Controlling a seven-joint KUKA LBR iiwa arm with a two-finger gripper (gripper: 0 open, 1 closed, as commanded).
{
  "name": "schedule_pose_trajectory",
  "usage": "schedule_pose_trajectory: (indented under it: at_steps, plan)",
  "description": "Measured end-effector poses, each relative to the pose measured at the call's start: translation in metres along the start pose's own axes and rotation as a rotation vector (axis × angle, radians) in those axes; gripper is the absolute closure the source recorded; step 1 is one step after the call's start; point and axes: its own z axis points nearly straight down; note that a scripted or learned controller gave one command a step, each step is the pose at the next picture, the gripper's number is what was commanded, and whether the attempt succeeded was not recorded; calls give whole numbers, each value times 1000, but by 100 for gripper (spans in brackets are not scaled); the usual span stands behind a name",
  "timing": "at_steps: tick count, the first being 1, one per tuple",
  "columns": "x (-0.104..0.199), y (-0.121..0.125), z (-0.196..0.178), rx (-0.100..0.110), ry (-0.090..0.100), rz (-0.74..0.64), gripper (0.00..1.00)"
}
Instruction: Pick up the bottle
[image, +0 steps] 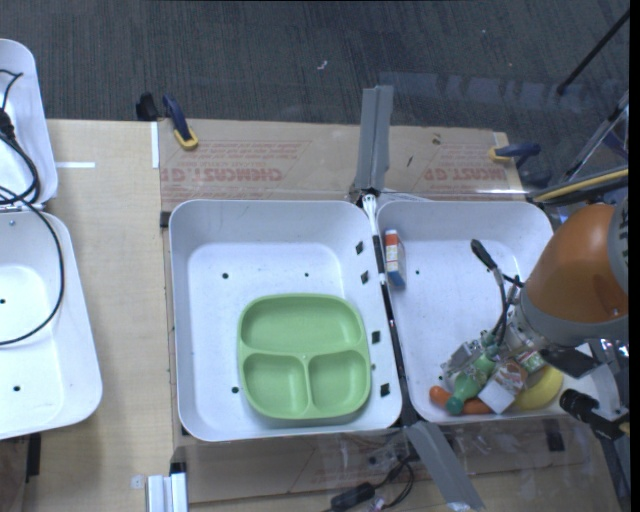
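A small green bottle (474, 381) with a shiny label lies slanted near the front of the right bin (440, 300). It sits in a cluster with an orange carrot-like piece (441, 396), a red and white item (503, 386) and a yellow banana-like piece (541, 389). My gripper (488, 352) is low over this cluster, right at the bottle's upper end. The arm's orange band (585, 270) and wrist hide the bin's right side. Whether anything is gripped is hidden.
A green divided plate (303, 355) fills much of the left bin (200, 300). A white, red and blue tube (393, 257) lies by the right bin's left wall. A black-handled utensil (487, 258) rests behind the gripper.
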Motion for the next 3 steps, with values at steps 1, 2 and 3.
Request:
schedule_pose_trajectory:
  at_steps: [1,2,3]
  plan:
    - [0,1,-9,-1,0,3,100]
    - [50,19,-141,-1,-2,140,100]
    - [50,19,-140,-1,-2,139,0]
